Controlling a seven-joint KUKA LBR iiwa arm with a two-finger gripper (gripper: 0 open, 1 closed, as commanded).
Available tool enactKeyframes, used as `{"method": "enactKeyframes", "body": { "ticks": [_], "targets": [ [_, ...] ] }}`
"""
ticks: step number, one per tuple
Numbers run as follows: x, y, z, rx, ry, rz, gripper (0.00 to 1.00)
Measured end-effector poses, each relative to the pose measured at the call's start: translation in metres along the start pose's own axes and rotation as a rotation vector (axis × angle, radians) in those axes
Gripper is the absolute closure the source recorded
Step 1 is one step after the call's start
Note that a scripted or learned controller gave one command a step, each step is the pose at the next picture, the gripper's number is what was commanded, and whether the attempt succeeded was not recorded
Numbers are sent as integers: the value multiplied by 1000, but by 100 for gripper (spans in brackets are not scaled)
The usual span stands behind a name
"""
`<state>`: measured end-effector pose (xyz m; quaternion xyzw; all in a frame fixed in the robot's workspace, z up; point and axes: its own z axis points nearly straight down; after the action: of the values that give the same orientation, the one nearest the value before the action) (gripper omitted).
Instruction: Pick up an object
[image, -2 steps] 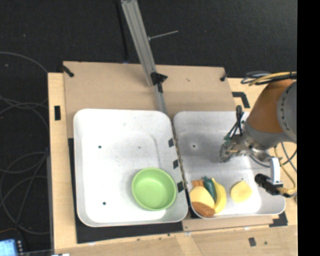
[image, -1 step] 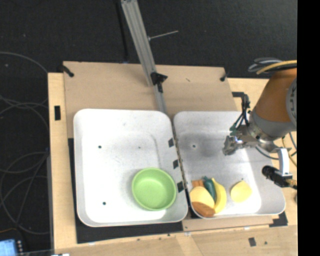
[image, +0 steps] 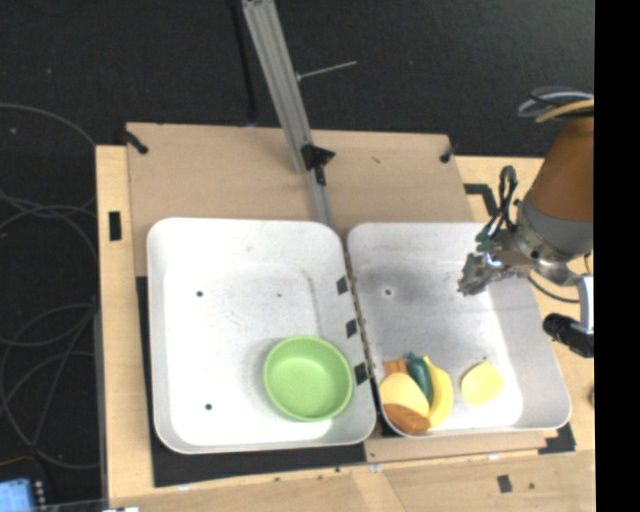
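- The table (image: 250, 170) carries two white bins side by side
- The left bin (image: 220, 270) holds a green bowl (image: 308, 377) at its near right: likely light, stiff and slick, best pinched at the rim
- The right bin (image: 420, 270) holds a cluster of toy food (image: 415, 390) and a yellow piece (image: 481, 383), near edge
- The pincer (image: 472, 277) hangs above the right bin, holding nothing; whether spread, I cannot tell
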<state>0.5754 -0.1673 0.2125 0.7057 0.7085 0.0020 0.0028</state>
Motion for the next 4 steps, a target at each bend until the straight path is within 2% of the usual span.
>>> {"method": "enactKeyframes", "body": {
  "ticks": [3, 4],
  "targets": [
    [125, 40, -27, 6, 1, 1, 100],
    [166, 61, -34, 6, 2, 0, 100]
  ]
}}
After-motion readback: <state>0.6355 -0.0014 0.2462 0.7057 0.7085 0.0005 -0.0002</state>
